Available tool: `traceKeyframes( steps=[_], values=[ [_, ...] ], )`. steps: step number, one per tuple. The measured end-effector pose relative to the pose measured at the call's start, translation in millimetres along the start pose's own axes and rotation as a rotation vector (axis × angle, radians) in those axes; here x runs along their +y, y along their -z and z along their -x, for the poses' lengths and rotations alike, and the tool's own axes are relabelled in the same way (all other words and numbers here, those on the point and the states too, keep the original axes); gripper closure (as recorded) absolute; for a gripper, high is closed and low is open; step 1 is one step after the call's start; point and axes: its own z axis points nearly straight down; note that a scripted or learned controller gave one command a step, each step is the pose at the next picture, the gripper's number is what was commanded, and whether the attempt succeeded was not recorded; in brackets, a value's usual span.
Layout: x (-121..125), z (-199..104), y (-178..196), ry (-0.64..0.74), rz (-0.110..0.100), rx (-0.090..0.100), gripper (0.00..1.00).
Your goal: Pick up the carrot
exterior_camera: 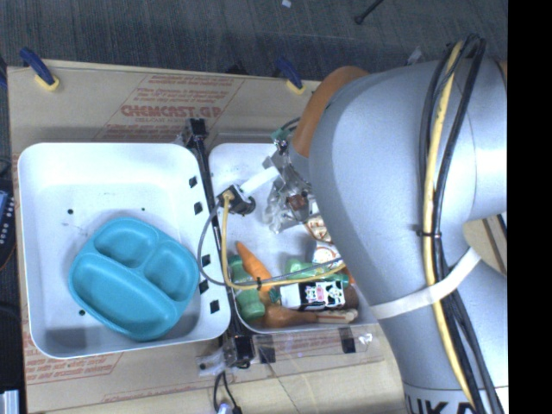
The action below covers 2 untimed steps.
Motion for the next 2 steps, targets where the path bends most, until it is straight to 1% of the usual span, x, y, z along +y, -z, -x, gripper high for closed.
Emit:
traceKeyframes(
  steps=[1,2],
  values=[
    [-0.6,0.0,-0.4,0.002,-0.001,-0.001,0.00],
    [-59.5,98.8,89.8,-0.080,0.009,0.005,0.00]
  ],
)
